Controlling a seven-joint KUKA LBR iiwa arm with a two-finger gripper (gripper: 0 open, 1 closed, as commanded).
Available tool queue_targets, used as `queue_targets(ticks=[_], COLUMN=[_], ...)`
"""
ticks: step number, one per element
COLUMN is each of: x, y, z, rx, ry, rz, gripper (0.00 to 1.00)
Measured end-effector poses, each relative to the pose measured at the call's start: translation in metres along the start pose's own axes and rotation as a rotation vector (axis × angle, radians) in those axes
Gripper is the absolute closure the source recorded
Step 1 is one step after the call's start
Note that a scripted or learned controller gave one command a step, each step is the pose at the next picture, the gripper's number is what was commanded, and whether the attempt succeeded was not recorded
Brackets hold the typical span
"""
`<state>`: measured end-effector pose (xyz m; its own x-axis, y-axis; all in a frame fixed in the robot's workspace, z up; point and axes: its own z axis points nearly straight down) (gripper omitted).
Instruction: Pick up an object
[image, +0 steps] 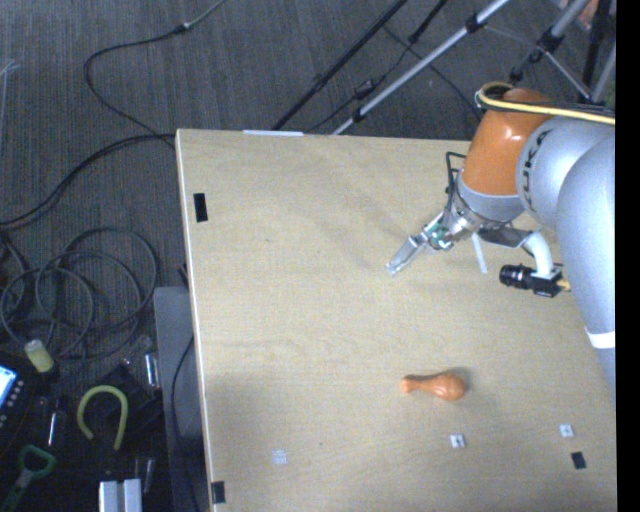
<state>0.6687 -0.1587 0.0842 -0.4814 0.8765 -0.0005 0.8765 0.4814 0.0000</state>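
Gripper (400, 262) hangs mid-board, can't tell its grip state, nothing visibly in it; orange piece (437, 386) lies below it toward the near edge, so I'd center over its fat end, then descend straight.

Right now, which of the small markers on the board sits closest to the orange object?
The small white square marker just below the orange object. The other marks sit off toward the board's corners and left edge.
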Motion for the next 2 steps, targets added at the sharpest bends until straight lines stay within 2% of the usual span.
queue_targets(ticks=[1, 2], x=[0.001, 0.009], y=[0.001, 0.006], z=[-0.009, -0.091], rx=[-0.004, -0.002], ry=[0.003, 0.0], rz=[0.001, 0.031], gripper=[1.0, 1.0])
